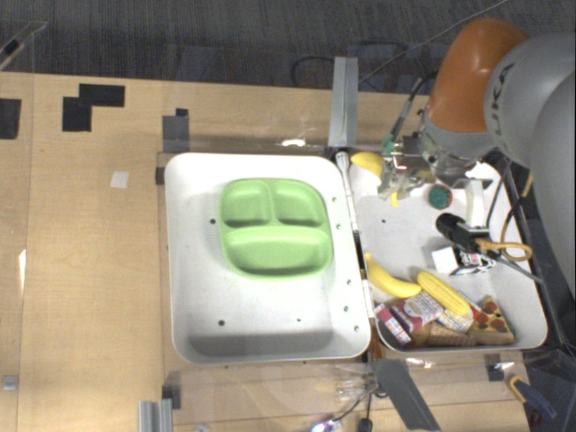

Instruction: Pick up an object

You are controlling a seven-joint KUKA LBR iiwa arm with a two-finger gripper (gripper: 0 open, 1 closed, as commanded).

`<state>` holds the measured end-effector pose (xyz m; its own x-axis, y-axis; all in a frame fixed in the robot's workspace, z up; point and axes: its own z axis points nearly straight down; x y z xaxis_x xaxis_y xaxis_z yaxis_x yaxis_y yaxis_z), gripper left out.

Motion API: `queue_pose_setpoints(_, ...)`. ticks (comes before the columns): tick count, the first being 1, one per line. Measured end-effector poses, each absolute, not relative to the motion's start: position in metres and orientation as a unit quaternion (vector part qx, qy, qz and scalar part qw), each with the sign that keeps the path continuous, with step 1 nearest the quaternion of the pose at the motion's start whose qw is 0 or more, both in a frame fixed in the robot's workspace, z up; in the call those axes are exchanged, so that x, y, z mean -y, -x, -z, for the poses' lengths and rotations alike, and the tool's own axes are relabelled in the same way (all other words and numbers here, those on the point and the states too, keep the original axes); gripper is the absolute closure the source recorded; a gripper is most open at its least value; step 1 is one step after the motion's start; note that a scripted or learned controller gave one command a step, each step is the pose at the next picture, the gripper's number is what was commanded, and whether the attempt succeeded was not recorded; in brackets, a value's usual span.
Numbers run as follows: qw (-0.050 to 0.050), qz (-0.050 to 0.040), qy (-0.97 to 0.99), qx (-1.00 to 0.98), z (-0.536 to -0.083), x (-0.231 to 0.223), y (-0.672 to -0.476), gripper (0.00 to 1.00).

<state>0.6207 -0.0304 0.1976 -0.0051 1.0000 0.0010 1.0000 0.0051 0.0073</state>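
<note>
Nearest candidate: a yellow banana [365, 162] lying in the far left corner of the right bin [405, 232], touching or almost touching the wall that divides it from the left bin [189, 268]. I am judging it light, smooth-skinned and curved, likely toy plastic and so stiff and a bit slippery; I am planning to take it across the thick middle, not the tapered tip. My gripper [393, 180] is hanging just beside it, low over the bin floor, and whether it is released or clenched I cannot tell from here; nothing is showing in it. Farther toward the near end, a second banana [391, 282] and a corn cob [445, 293] are lying against a heap of packets. A green divided plate [273, 225] is sitting in the left bin.
</note>
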Motion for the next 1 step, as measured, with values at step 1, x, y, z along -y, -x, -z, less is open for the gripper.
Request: queue_pose_setpoints(1, 0.002, -0.0016, -0.700, -0.714, -0.2010, 0.0380, -0.6239, 1.00)
